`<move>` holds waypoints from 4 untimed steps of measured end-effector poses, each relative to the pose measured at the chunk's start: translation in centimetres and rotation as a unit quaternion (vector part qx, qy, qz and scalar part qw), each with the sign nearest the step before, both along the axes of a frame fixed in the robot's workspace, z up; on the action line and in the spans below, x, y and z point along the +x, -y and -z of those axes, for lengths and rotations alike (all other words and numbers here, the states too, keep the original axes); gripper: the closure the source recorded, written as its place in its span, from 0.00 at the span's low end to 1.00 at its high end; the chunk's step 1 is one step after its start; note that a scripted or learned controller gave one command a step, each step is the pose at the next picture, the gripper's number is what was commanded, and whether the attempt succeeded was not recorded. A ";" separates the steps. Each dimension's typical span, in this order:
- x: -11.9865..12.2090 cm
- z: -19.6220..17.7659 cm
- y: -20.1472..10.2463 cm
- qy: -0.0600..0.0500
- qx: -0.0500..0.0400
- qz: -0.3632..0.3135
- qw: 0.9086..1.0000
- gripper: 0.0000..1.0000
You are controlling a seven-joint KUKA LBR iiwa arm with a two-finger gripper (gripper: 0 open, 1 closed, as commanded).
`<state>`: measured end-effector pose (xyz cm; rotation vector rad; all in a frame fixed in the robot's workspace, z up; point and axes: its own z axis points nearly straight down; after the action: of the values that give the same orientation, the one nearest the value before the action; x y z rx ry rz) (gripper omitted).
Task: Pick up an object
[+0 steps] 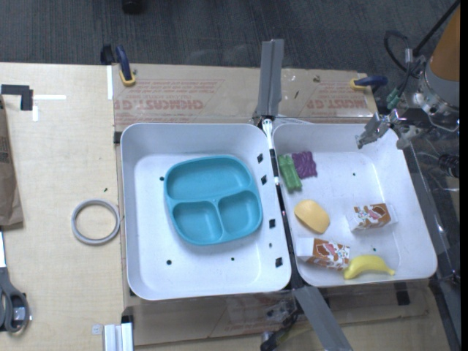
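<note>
The right bin (409, 196) holds several small items: a purple piece (306, 164), a green piece (289, 172), a round yellow piece (312, 216), a small brown-and-white carton (372, 216), a second carton (327, 252) and a yellow banana (368, 268). My gripper (385, 138) hangs over the bin's far right corner, above and apart from all of them. Its two fingers are spread open with nothing between them.
A blue divided plate (213, 199) lies in the left bin (139, 254). On the bench to the left are a grey tape ring (96, 221), scissors (11, 309) and a brown bag (7, 174). A grey divider post (270, 79) stands behind the bins.
</note>
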<state>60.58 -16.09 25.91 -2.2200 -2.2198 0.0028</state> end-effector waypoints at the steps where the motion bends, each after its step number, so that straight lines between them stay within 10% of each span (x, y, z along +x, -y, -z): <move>1: 3.5 16.3 -5.7 0.001 -0.001 0.009 1.000 0.00; 2: 5.3 6.8 -8.5 0.001 -0.001 0.127 0.992 0.00; 4: -8.2 14.4 -0.6 0.000 0.000 -0.007 1.000 0.00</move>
<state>52.36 -15.47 11.49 -2.2037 -2.2366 0.0016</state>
